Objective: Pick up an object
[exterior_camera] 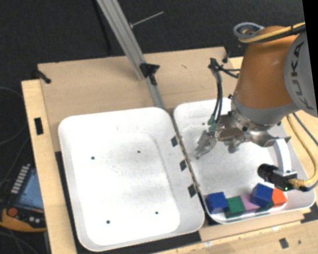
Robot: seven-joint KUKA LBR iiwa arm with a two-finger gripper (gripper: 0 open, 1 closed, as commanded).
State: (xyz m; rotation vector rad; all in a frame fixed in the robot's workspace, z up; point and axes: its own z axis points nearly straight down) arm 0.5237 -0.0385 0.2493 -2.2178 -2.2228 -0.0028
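Observation:
My gripper [204, 146] hangs over the left part of the right bin [190, 119], near the divider between the bins. Its fingers [200, 149] point down and to the left with a gap between them and nothing held. Along the bin's front edge lies a row of blocks: a blue block [217, 201], a green block [235, 205], a pink piece [249, 203], a second blue block [262, 193] and an orange block [278, 197]. The gripper stands well above and behind that row, apart from every block.
The left bin [122, 175] sits beside the right one on the wooden bench. A grey metal rail [125, 34] slants down from the top to the bins' back edge. Cables [298, 133] loop off the wrist over the right bin's right side.

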